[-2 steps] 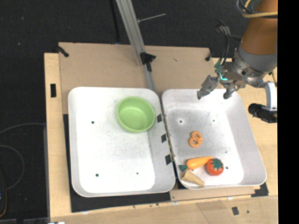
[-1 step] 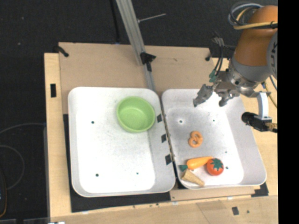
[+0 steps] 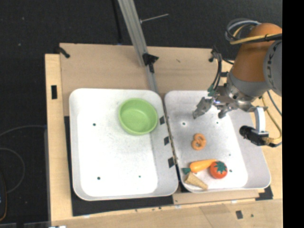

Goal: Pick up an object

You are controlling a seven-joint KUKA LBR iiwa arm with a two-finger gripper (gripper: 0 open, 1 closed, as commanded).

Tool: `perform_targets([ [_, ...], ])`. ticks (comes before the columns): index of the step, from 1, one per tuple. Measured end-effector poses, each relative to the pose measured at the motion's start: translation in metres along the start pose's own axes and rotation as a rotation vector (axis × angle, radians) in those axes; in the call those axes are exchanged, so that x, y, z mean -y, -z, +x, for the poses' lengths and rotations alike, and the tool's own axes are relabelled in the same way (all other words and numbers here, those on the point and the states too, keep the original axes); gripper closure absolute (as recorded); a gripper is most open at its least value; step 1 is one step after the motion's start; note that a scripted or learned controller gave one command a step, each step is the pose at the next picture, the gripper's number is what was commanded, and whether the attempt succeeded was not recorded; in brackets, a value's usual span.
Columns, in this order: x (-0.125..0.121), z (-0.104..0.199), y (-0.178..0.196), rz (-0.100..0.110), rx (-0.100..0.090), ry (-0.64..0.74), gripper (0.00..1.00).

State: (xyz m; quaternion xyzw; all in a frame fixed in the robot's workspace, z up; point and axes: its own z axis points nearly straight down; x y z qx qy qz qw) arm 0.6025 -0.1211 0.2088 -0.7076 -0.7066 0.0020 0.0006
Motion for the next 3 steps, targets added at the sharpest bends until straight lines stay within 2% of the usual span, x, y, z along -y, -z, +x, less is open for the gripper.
perform_targets([
  [1,0.006,-0.010,-0.048,-0.001,-0.001,0.000,0.00],
  [2,0.004,-0.010,-0.035,-0.009,-0.001,-0.005,1.00],
  [3,-0.001,-0.017,0.028,-0.012,0.000,0.000,1.00],
])
